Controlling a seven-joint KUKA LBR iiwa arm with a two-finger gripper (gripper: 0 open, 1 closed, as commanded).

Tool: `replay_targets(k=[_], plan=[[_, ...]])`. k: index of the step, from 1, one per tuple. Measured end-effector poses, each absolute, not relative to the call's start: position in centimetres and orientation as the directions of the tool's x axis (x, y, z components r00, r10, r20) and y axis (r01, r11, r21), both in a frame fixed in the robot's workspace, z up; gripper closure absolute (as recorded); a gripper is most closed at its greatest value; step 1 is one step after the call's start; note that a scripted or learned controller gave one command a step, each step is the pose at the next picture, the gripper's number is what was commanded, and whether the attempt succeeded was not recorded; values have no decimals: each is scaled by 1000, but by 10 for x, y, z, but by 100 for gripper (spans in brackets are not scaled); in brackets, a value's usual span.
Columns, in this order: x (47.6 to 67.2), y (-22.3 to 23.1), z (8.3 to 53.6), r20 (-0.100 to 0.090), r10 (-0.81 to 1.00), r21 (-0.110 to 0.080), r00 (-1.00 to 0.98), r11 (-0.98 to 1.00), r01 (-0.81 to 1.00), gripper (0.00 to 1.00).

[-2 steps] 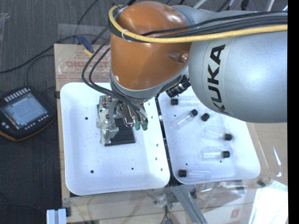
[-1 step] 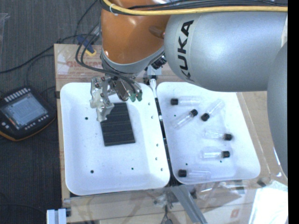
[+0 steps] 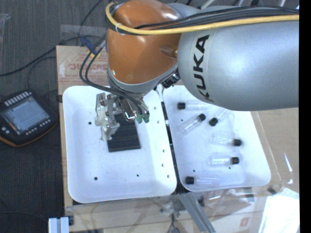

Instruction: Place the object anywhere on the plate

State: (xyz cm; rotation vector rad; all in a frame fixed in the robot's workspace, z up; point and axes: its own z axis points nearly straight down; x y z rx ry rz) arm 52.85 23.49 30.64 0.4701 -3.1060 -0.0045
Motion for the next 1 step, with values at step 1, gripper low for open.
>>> replay_targets(k=[1], plan=[[585,234,254,-2,-685,3,-729,729,-685,100]])
